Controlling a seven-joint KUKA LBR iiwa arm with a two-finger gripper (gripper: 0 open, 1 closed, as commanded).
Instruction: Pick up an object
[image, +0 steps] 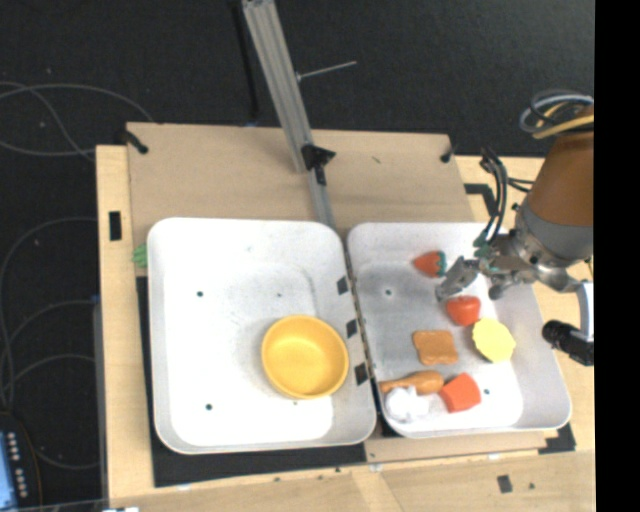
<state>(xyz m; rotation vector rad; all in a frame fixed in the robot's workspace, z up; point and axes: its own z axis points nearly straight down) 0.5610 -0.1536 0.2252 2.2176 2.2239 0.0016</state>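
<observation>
My gripper hangs over the right bin, its two fingers spread open with nothing between them. Just below it in the picture lies a round red object. A second red piece with a green tip lies left of the fingers. Further toward the front are a yellow piece, a brown toast-like slab, a red-orange block, an orange carrot-like piece and a white lump.
A yellow bowl sits in the left bin near its front right. A grey metal post slants up behind the bins. The arm's orange band is at the right.
</observation>
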